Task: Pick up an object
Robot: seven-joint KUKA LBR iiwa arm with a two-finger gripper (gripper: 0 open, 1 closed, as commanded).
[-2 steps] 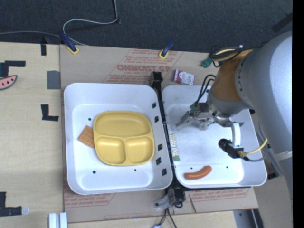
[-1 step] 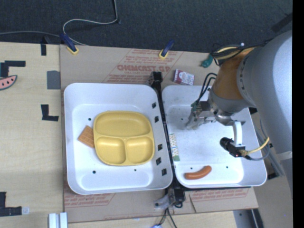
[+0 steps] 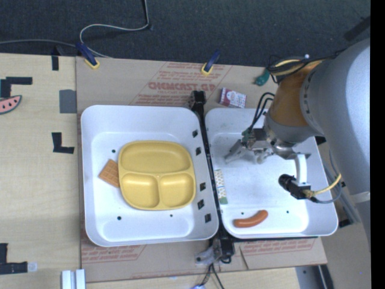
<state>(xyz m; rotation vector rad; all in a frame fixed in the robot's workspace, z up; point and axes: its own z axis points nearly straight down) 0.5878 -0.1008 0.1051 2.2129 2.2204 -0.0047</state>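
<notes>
My gripper (image 3: 238, 150) hangs low over the upper left part of the right bin (image 3: 313, 224), pointing toward the divider between the bins. Nothing shows in its grasp. A brown-orange sausage (image 3: 250, 219) lies near the right bin's front edge, well below the gripper. In the left bin (image 3: 99, 218) rests a yellow three-section plate (image 3: 157, 174), and a tan waffle-like square (image 3: 109, 173) peeks out from under its left side.
A narrow printed strip (image 3: 219, 186) lies along the right bin's left wall. A small red-and-white packet (image 3: 231, 97) sits on the cardboard behind the bins. The arm's grey body and orange band (image 3: 295, 98) cover the upper right.
</notes>
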